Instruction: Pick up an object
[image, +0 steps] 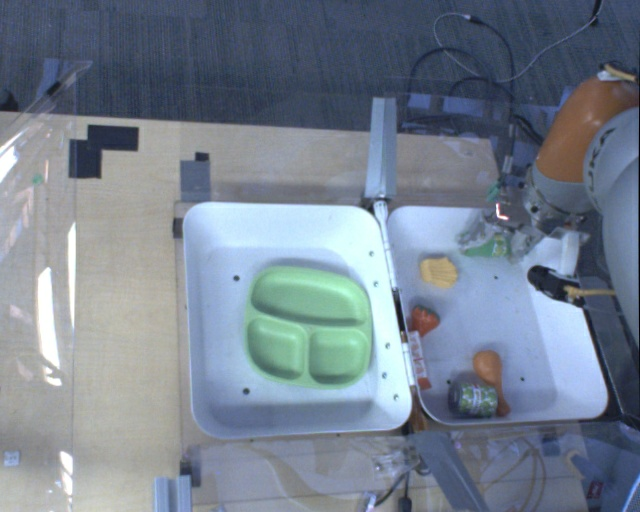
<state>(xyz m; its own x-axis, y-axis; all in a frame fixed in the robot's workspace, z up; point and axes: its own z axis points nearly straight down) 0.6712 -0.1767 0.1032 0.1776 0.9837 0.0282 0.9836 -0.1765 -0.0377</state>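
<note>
Apparently the hand (505, 232) crowds the right bin's (560, 405) far edge.

Two shallow white bins side by side on pale wooden desk (120, 300). Left white bin (215, 400) holds green three-compartment plastic tray (307, 325). Right white bin (570, 385) holds yellow ridged block (438, 271), small red strawberry-shaped piece (425, 320), orange pear-shaped item (488, 366) touching green-labelled can on its side (474, 400). Grey arm's claw (510, 232) low over far right corner — crumpled green-and-silver wrapper (483, 243) just beside it, grasp unclear.
</note>
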